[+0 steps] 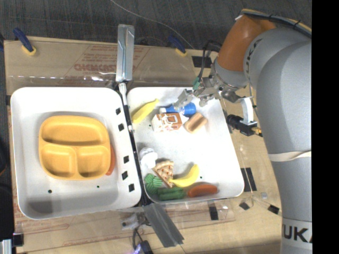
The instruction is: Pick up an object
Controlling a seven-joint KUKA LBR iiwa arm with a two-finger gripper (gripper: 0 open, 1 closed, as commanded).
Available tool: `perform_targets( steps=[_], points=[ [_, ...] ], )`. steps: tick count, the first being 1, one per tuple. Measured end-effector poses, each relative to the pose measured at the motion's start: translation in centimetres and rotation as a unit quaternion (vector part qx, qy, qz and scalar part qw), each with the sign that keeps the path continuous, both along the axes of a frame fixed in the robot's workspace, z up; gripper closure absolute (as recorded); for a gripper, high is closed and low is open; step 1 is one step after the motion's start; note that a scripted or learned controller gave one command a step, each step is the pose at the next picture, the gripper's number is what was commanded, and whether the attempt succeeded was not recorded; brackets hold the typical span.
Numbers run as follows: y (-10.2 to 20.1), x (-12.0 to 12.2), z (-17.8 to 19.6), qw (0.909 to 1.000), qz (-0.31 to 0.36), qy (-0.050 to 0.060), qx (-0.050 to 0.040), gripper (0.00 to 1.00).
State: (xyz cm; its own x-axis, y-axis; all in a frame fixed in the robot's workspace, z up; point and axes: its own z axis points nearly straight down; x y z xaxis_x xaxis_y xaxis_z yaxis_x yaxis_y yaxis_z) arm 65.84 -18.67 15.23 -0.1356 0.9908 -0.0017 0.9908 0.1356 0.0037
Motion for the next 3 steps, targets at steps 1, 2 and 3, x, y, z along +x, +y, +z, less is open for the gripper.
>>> perform_targets(
  steps=[1, 2, 3],
  points=[
    [4.8, -0.1, -1.9, 0.9964, 0.085, 0.003, 0.0014, 0.00],
    [8.3, -0.4, -4.5, 0.9803, 0.197, -0.002, -0.0014, 0.00],
    [8.1, -0.9, -4.8, 0.9984, 0.056, -0.008, 0.0005, 0.00]
  ],
)
